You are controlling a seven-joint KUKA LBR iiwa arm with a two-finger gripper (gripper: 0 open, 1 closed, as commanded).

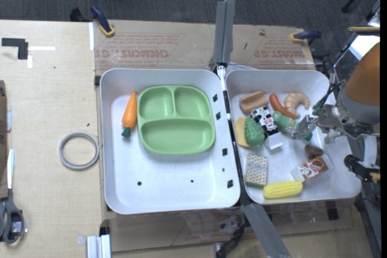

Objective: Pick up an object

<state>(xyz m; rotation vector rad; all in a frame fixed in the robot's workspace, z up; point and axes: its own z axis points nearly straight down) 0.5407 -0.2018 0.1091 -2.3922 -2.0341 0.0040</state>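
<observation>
The right bin (338,184) holds several toy foods: a bun (253,101), a red sausage (283,106), a croissant (297,99), a black-and-white box (263,118), a green vegetable (254,132), a waffle (256,170), a corn cob (282,190) and a small carton (312,168). My gripper (306,127) hangs low over the right half of this bin, just right of a green item (285,124) and above a brown piece (313,151). Nothing is visibly lifted by it.
The left bin (163,190) carries a green divided plate (176,119) and a carrot (129,112) beside it. On the bench to the left lie a tape ring (78,150) and scissors (9,214). Clamps (103,21) sit at the back edge.
</observation>
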